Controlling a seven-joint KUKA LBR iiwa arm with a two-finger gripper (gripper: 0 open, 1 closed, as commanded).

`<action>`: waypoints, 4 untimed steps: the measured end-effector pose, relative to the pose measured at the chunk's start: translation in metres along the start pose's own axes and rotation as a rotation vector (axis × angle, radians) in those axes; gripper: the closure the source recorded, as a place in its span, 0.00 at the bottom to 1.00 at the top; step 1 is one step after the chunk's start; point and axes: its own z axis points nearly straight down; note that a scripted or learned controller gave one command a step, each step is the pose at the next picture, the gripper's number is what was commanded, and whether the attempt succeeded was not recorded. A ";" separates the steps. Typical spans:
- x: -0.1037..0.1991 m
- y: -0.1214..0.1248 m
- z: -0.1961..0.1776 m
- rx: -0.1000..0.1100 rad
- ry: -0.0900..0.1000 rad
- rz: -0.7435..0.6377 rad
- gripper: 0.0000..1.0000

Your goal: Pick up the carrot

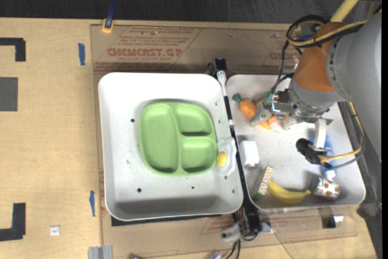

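The carrot, a short orange piece with a green top, lies in the upper left part of the right bin. My gripper hangs low over that bin, just right of the carrot and close to it. A second small orange thing sits right under the gripper. I see nothing lifted off the bin floor.
The left bin holds a green divided plate and a small yellow item. In the right bin lie a white block, a banana, a waffle-like piece and a patterned cup. Cables trail beside the arm.
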 end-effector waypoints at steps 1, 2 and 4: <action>-0.001 0.002 -0.013 -0.008 -0.007 -0.007 1.00; -0.001 0.002 -0.012 -0.006 -0.007 -0.007 0.00; -0.109 -0.028 -0.001 0.003 -0.001 -0.275 1.00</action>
